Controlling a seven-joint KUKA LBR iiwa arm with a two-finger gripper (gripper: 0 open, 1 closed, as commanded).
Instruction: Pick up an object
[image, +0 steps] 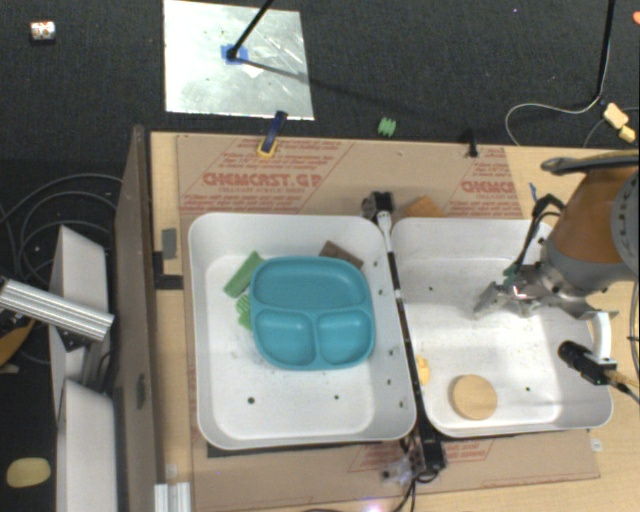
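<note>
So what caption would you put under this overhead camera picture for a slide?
Robot arm's gripper hovers over the right bin near a tan disc; a blue divided tray fills the left bin.

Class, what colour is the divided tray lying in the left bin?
Teal blue; the divided tray shows best in the camera view.

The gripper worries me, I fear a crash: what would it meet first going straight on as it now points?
Probably the bare floor of the right bin beneath the gripper; depth is unclear. The tan disc lies off that line.

Grey arm (590, 240) (orange band above wrist) reaches in, jaws spread.
</note>
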